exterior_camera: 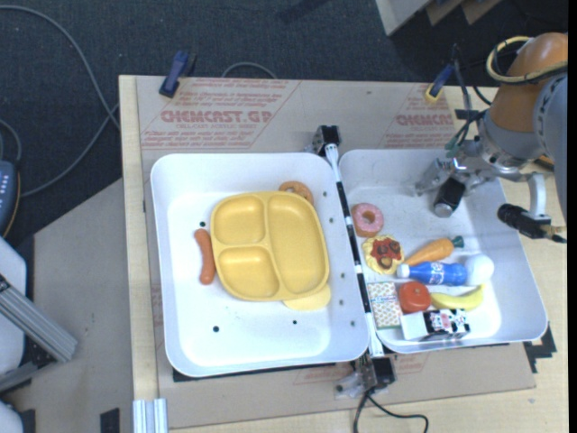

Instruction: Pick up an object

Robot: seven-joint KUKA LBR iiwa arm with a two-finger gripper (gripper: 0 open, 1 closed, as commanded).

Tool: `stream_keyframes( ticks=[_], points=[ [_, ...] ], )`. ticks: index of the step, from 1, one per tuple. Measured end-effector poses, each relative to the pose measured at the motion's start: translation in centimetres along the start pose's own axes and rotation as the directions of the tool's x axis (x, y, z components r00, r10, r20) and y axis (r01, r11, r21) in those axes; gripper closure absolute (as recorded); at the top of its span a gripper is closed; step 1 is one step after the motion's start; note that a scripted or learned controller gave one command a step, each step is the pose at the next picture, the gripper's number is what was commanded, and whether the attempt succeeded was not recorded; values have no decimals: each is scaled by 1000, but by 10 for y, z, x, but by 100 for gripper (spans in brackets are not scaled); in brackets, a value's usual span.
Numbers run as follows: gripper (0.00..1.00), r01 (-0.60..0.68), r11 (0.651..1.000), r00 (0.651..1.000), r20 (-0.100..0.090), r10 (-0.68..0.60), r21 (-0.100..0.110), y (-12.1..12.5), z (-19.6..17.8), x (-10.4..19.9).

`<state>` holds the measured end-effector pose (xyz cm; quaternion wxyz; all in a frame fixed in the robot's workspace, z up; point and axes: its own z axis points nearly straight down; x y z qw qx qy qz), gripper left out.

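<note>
My gripper [441,188] hangs over the bare far part of the right bin [401,174], with the grey arm reaching in from the upper right. Nothing shows in its grasp. Below it in that bin lie a pink donut [367,218], a red and yellow pizza slice [385,252], an orange carrot [430,249], a blue and white bottle [446,271], a yellow banana [462,298], a red tomato [414,296], a checkered packet [385,304] and a white and black box [438,324]. The nearest of them, the carrot, lies clearly apart from the gripper.
The left bin [180,242] holds a yellow divided plate [269,244], a red sausage [206,255] to its left and a brown ring [296,190] behind it. A raised divider [347,233] separates the bins. Blue clamps [174,72] sit at the board's far corners.
</note>
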<state>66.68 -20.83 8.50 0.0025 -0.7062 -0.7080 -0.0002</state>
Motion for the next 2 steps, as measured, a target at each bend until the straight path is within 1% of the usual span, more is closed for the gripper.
stream_keyframes(
  ticks=[1, 2],
  points=[
    [100, 1, 1000, 1000, 5, -1, -5, 1, -11, -1],
    [100, -1, 1000, 1000, 3, 1, -3, 0, 0, 59]
  ],
)
